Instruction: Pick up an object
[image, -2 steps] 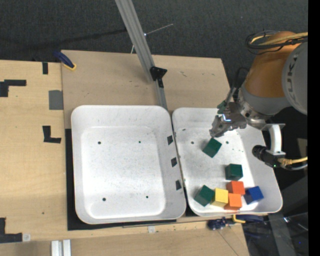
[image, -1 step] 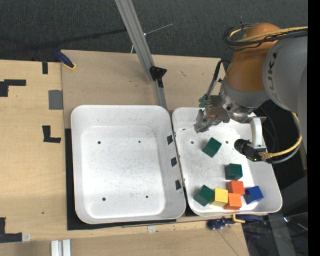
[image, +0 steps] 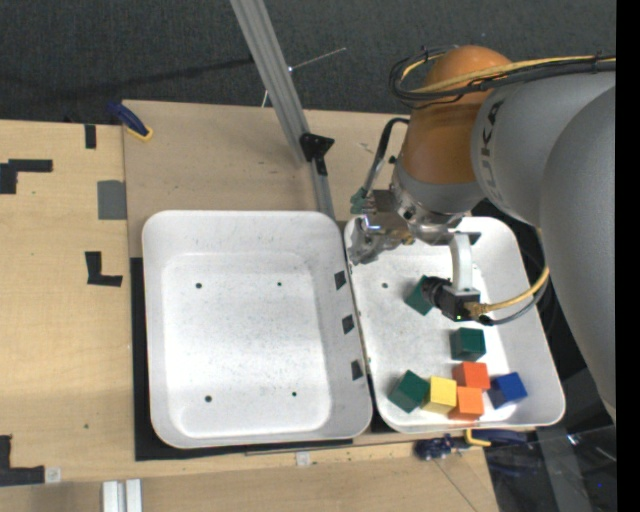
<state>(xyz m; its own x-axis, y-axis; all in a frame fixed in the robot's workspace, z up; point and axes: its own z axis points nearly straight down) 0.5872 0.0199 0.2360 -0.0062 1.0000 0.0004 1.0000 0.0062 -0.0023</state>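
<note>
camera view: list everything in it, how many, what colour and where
bins: 2, white, side by side on the bench, left and right
green blocks: 3, right bin; one mid-bin, one darker nearer the front, one at the front edge
yellow block: 1, right bin front, beside the front green one
orange blocks: 2, right bin front, touching, right of the yellow
blue block: 1, right bin front right corner
metal bar: 1, silver, slanting down to the bins' far edge
clamp: 1, blue and yellow, bench far left
bench: 1, pale wood
arm: 1, grey with orange band, from the right
gripper: 1, metallic, over the right bin's far left corner
</note>
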